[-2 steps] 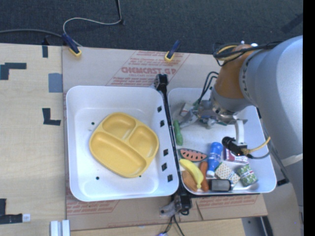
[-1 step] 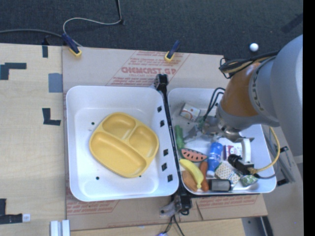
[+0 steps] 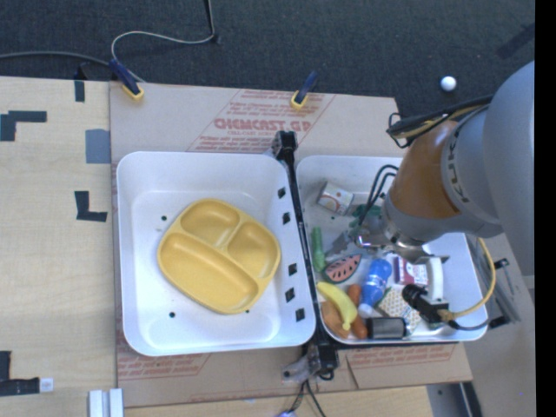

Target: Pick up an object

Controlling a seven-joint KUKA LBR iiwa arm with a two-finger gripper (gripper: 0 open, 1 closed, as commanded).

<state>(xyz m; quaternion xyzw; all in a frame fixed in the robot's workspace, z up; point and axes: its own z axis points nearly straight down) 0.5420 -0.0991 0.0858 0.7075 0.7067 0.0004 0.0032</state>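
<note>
The right bin [image 3: 306, 233] holds a crowd of small objects. A blue bottle [image 3: 376, 281] with a white cap lies near the middle, a watermelon slice [image 3: 344, 268] is to its left, and a yellow banana [image 3: 337, 301] lies by the front left corner. A small white box [image 3: 333, 200] sits near the back, with a green stick-like piece [image 3: 318, 248] along the left wall. A black cylinder [image 3: 387, 327] rests at the front edge. The gripper [image 3: 372, 231] reaches down over the bin's middle, just above the bottle and watermelon slice, with the arm's orange band [image 3: 421, 176] above it.
The left bin [image 3: 139, 233] holds a yellow divided plate [image 3: 219, 254]. A black divider with clips [image 3: 294, 233] runs between the bins. The grey arm [image 3: 512, 146] covers the right bin's far right side. Cardboard [image 3: 252, 120] lies under both bins.
</note>
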